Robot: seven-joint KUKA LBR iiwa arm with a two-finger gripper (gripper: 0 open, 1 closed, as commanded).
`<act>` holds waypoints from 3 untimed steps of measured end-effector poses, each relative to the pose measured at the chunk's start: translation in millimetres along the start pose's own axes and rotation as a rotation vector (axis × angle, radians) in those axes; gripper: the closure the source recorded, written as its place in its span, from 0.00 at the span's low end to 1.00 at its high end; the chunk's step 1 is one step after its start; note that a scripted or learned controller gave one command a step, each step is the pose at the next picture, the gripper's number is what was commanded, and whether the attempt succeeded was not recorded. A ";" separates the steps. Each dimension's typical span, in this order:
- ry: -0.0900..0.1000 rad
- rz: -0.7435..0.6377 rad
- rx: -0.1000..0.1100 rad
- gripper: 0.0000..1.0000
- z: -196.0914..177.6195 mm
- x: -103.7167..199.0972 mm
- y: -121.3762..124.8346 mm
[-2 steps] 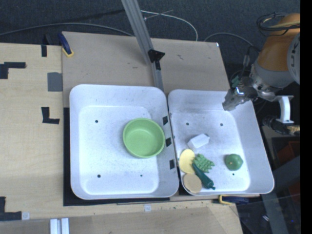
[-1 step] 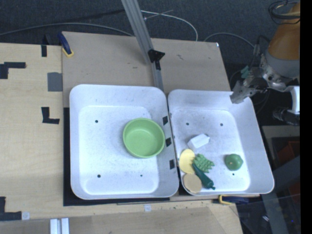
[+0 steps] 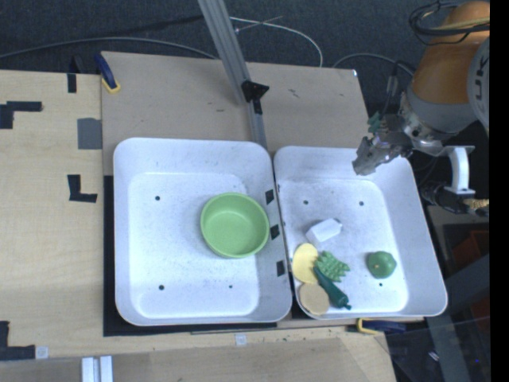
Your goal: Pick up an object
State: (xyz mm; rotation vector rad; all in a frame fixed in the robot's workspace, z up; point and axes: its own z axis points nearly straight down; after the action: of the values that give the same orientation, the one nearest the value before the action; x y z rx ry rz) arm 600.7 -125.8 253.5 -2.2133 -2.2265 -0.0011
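Green bowl [image 3: 234, 225] alone in left bin [image 3: 135, 165]

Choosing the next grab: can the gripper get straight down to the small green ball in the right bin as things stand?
Probably yes. The green ball lies alone on bare floor of the right bin, apart from the toy pile, and the gripper hangs over that bin's far edge with nothing between them.

A rounded grey arm [image 3: 449, 94] is seen, banded in orange above the wrist, looped with black cables and ended by a grey gripper [image 3: 367, 162].
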 end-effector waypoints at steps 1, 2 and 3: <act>-0.001 0.001 0.003 1.00 16.5 52.0 -14.7; -0.001 0.001 0.003 1.00 27.7 97.2 -29.3; 0.000 -0.002 0.001 1.00 24.9 155.5 -33.6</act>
State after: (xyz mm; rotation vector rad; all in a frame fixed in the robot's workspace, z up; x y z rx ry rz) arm 566.2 29.5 229.0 -2.2104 -2.2277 0.0001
